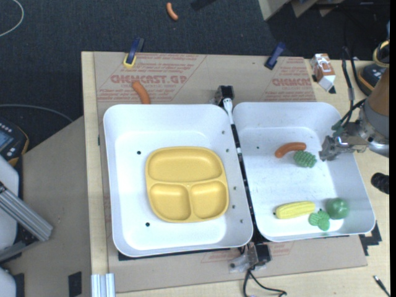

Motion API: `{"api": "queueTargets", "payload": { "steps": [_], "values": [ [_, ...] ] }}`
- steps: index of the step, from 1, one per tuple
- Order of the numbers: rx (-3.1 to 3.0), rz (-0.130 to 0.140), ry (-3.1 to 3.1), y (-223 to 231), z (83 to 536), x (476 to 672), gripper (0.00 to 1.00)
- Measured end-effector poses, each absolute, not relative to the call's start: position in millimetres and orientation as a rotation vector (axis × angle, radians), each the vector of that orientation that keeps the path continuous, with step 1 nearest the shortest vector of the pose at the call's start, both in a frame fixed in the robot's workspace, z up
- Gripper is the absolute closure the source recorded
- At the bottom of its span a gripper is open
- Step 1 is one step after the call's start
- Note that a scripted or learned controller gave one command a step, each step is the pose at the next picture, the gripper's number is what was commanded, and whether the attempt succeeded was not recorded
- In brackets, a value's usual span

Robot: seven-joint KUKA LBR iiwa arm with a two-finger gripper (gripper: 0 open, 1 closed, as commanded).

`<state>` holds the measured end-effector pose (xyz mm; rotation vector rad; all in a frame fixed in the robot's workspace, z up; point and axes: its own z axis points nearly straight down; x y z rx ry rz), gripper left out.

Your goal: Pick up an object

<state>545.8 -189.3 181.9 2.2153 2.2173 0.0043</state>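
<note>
so nothing's been picked up yet as far as the camera view goes. the gripper (328, 148) sits low over the right bin (346, 184), near its right wall, just beside the ridged green toy (304, 159), and i can't see anything between its fingers. whether those fingers are spread or closed i honestly can't tell, too small and dark from this angle. so my read is the reach into the bin is done, and the actual grab and lift are both left. closest candidates are that green piece and the little sausage (290, 148) right next to it. counting stuff: two white bins, and the left bin (117, 184) has one yellow divided plate (185, 183) with three compartments. right bin has five things: the sausage, the ridged green toy, one corn cob (294, 210), one leafy green bit (319, 220) and one round green veggie (337, 208) touching it. outside the bins there's one more sausage on the cardboard (142, 92) and another on the dark floor (172, 11), so three sausages total
</note>
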Motion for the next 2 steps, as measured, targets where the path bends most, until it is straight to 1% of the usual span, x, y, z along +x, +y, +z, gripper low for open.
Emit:
{"api": "queueTargets", "payload": {
  "steps": [1,2],
  "values": [
    [2.215,0.005,2.217,-190,228,547.4,1.0],
    [2.216,0.002,2.229,-140,218,563.0,1.0]
  ]
}}
